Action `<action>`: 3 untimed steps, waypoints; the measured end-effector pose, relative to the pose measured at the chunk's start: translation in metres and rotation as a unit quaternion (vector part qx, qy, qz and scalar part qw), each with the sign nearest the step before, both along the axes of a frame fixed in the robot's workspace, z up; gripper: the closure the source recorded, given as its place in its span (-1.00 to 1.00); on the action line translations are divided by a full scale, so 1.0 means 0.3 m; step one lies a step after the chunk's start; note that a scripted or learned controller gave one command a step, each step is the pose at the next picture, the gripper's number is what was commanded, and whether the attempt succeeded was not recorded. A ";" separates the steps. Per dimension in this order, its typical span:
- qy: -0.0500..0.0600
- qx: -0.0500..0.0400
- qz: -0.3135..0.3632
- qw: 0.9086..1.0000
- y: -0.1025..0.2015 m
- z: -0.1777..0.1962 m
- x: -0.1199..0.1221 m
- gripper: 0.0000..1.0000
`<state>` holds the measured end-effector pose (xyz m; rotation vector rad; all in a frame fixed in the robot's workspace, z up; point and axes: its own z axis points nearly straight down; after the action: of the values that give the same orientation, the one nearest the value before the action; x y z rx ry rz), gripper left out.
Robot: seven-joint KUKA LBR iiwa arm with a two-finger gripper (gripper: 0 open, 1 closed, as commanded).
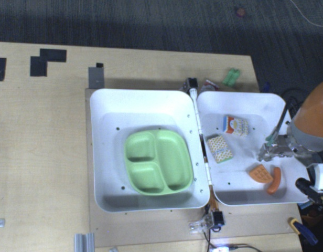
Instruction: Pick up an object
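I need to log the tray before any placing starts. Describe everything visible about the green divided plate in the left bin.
The green divided plate is pale green with a smooth, plastic-looking finish and a rounded-square outline. Raised ridges split it into three compartments: two smaller ones on the left side, one above the other, and one long one down the right. All three look bare. It lies flat and right side up, turned slightly, on the floor of the left bin, roughly central and a little toward the near wall. Nothing else touches it.
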<state>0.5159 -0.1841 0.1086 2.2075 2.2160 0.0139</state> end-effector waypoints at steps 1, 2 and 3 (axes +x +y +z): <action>0.000 0.000 0.000 1.000 0.000 0.000 0.000 -1.00; 0.003 0.000 -0.003 1.000 0.073 -0.073 -0.090 -1.00; 0.000 -0.001 -0.002 1.000 0.075 -0.035 -0.083 1.00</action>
<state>0.4911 -0.1617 0.0982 2.2114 2.2111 0.0116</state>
